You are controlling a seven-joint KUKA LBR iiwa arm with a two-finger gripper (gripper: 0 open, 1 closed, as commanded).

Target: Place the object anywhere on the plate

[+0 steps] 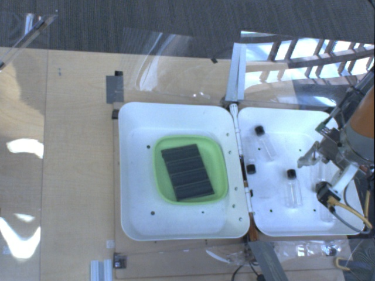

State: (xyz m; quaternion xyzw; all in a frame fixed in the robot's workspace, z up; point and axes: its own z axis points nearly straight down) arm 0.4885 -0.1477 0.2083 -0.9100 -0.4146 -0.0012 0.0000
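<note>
Low in the right bin [275, 224], a clear vial with a black cap [291, 187] lies on the white floor; a small black cap [251, 169] sits near the divider at mid-frame; a second capped vial [262, 139] lies higher up. At the right edge the gripper [319, 157] hangs over this bin; whether it is wide or narrow cannot be told. In the left bin [135, 174], a dark ridged slab [187, 172] rests tilted on the green plate [218, 163], centre frame.

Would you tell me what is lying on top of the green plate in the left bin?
A dark ribbed block lies flat on the green plate; the plate's middle beneath it is hidden.
</note>
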